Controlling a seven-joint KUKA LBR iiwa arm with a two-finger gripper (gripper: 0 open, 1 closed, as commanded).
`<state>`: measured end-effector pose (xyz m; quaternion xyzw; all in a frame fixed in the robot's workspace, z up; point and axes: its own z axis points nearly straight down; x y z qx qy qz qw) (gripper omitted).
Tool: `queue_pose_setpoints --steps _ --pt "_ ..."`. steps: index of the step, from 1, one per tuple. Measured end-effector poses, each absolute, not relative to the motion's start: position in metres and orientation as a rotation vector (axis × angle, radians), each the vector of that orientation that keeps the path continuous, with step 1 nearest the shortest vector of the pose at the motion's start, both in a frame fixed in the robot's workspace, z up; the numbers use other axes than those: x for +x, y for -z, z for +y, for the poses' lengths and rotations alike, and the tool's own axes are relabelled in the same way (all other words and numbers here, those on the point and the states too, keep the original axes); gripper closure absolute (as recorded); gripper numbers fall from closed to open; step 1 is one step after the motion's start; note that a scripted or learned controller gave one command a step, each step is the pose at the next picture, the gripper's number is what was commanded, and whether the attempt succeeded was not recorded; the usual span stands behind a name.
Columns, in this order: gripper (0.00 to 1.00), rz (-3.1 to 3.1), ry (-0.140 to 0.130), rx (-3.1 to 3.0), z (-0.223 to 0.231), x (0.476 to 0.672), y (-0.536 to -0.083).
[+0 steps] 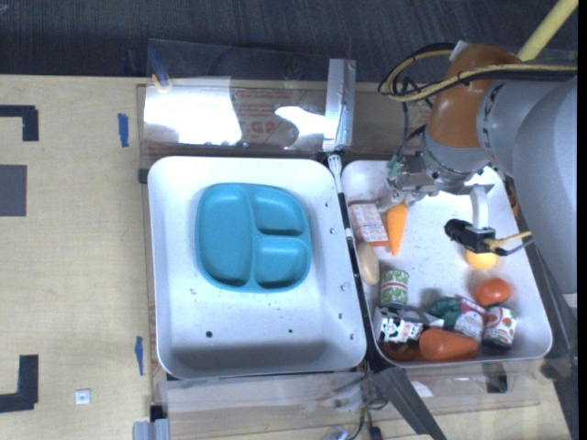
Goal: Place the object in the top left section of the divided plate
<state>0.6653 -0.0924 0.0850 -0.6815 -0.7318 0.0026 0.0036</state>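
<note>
A toy carrot (395, 226) is seen in the right bin (527, 246), near its upper left corner, its long axis nearly vertical in the view, the pointed tip directed downward. The pincer (404, 191) is positioned at the carrot's broad top end; whether it is spread or pressed together cannot be told. The blue divided plate (252, 236) is set in the left bin (174, 273).

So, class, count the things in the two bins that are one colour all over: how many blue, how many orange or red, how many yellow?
Blue: 1, the plate
Orange or red: 3, the carrot, the round fruit, the long vegetable
Yellow: 1, the lemon
Total: 5
</note>
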Motion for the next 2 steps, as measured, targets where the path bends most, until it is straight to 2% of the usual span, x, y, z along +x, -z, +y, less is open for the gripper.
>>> queue_pose_setpoints --steps 1,2 --pt "1.0 -2.517 0.008 -1.896 -0.108 0.665 -0.178" --pt "1.0 -2.739 0.007 -1.551 -0.01 0.668 -0.198"
